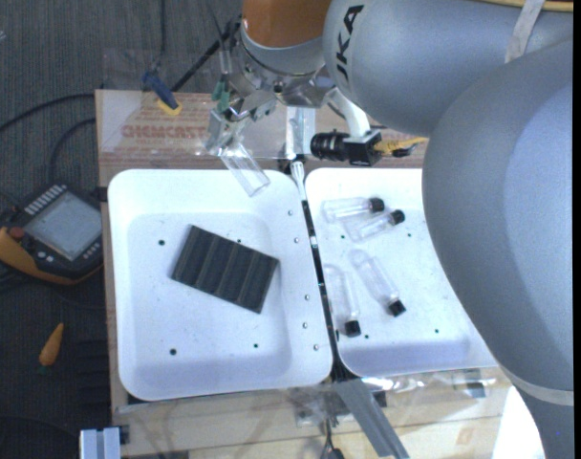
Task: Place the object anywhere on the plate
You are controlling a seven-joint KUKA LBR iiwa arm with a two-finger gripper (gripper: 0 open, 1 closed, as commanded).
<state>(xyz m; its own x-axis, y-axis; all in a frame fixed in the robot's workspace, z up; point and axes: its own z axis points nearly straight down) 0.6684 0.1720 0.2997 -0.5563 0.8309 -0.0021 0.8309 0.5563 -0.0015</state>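
The gripper [235, 127] hangs over the far edge of the left bin [138, 352], below the orange band of the arm [443, 55]. A clear vial [245, 172] sits tilted between its fingers [217, 134], its lower end reaching down over the bin's far rim, so the gripper is clamped on that vial.

In the left bin a dark ribbed plate [224, 268] lies flat, turned at a slant, near the middle of the bin floor. The held vial is well apart from the plate, on its far side and slightly right of its centre.

The right bin [405, 352] holds several more clear vials with black caps: two [353, 207] lie close together at the far side, and others [378, 281] lie toward the middle and near side, one [340, 299] just beside the dividing wall between the bins.

Left of the bench, on the dark floor, rests a teach pendant [52, 232] with a grey screen and orange edging; nearer lies a small orange object [50, 344]. A blue-handled clamp [161, 91] sits at the far left corner of the bench.
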